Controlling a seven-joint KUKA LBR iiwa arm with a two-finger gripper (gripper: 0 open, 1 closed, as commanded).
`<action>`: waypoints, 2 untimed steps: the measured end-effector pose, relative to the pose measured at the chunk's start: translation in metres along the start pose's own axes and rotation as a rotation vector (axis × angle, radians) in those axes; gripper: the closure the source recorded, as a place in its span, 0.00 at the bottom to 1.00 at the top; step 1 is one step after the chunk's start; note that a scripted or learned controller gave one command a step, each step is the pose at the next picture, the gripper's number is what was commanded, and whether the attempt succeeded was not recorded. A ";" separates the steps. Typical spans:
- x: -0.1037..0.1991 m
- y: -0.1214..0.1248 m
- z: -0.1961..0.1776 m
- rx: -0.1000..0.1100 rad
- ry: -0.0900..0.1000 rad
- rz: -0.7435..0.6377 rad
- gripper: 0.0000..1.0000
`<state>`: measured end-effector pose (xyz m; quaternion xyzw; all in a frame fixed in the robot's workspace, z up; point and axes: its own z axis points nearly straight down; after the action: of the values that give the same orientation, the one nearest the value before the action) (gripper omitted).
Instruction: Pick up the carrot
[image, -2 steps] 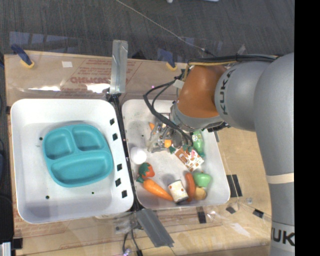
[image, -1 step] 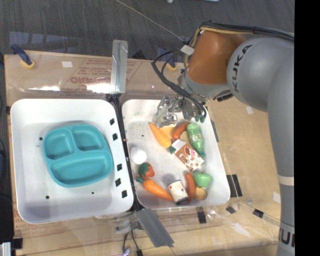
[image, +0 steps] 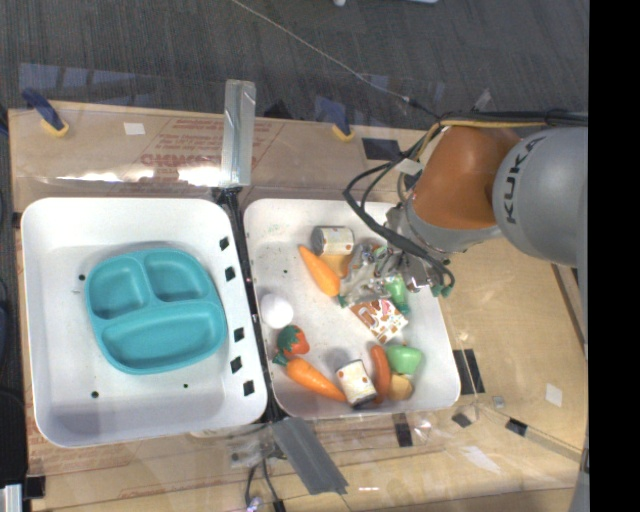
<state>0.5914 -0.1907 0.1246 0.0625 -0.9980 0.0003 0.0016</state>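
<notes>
Nearest the camera, at the near edge of the right bin (image: 262, 262), a carrot (image: 310, 377) lies beside a small white cup (image: 355, 381) and a red-and-green toy (image: 291, 342). From the hand (image: 372, 268), which hangs low over the far middle of that bin among clutter, whether it is apart or together I cannot tell. Just left of it lies a second carrot (image: 320, 270), its long axis slanting from far-left to near-right, tip toward the hand. That one is much the nearer; the near-edge carrot lies well apart. Further left, the other bin (image: 50, 240) holds a teal divided plate (image: 155, 308).
</notes>
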 end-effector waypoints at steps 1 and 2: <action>-0.002 0.002 -0.001 -0.001 -0.004 -0.004 0.00; -0.022 0.037 0.028 0.001 -0.011 -0.054 0.00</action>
<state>0.6083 -0.1515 0.0961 0.0895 -0.9960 0.0004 -0.0040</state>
